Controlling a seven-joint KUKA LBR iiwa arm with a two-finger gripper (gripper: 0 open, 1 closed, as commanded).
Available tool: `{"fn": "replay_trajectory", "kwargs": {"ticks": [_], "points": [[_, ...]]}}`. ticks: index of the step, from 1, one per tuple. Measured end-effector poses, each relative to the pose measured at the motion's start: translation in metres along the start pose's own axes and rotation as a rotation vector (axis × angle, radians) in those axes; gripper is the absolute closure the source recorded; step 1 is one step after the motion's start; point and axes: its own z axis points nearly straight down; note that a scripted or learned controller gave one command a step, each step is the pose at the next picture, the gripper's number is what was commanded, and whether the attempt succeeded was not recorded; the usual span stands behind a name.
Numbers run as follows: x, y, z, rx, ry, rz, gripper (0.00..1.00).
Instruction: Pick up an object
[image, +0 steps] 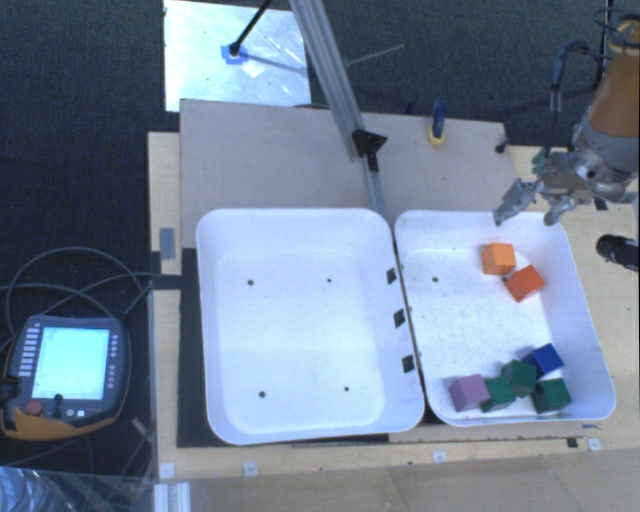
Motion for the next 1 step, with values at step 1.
{"fn": "replay_trajectory", "kwargs": {"ticks": [1], "points": [[-0.0002, -0.0001, -0.0001, 0.000, -0.001, 0.000, 0.00]]}}
